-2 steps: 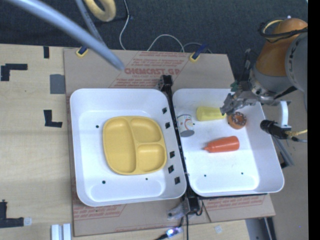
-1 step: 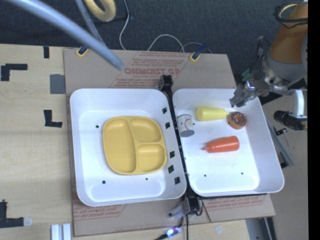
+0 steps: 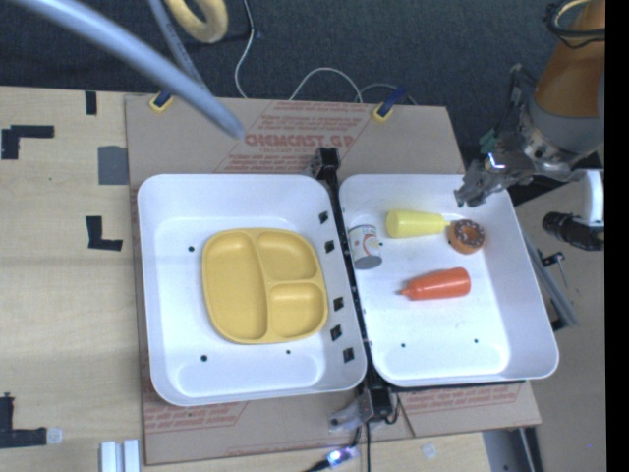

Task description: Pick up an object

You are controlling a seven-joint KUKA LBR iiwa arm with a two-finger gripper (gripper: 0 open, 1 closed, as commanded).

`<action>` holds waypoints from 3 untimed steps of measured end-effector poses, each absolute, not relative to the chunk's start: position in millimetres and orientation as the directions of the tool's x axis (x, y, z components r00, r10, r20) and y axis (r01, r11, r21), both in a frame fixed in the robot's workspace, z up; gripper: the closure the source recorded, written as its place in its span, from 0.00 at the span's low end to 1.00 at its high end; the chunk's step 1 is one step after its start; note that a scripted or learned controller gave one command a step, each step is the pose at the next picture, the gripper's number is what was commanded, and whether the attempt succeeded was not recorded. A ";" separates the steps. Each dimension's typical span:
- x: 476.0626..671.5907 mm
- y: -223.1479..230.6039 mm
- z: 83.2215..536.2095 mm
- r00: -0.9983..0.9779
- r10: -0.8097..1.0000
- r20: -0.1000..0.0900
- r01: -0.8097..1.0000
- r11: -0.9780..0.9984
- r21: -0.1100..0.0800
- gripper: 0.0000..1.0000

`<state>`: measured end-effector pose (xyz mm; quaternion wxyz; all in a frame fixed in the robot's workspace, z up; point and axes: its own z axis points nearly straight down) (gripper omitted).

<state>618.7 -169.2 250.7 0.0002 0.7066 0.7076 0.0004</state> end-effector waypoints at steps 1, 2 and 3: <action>623.3 -120.8 254.8 -0.006 1.000 0.001 1.000 0.006 0.000 1.00; 631.1 -70.1 258.3 -0.006 1.000 0.001 1.000 0.006 0.000 1.00; 641.1 -9.9 242.6 -0.007 1.000 0.002 1.000 0.007 -0.003 1.00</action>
